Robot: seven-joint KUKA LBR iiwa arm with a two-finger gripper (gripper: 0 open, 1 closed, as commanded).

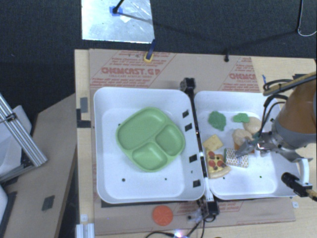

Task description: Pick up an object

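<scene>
The right bin (250,186) holds several toy foods. A pizza slice (217,163) lies near its left wall, with a yellow wedge (213,143) just above it. A small patterned block (237,159) sits right of the pizza. Two green pieces (216,119) (241,117) lie toward the back, and beige bread-like pieces (251,125) (240,135) sit beside them. My gripper (246,149) is low in this bin, just above and right of the patterned block and against the beige pieces. Its tip is too small and cluttered to read.
The left bin (106,182) carries a green divided plate (150,138). An orange disc (162,214) lies on the bench in front of the bins. A silver sheet (118,14) lies behind the bench. The arm's body (297,120) overhangs the right bin's right side.
</scene>
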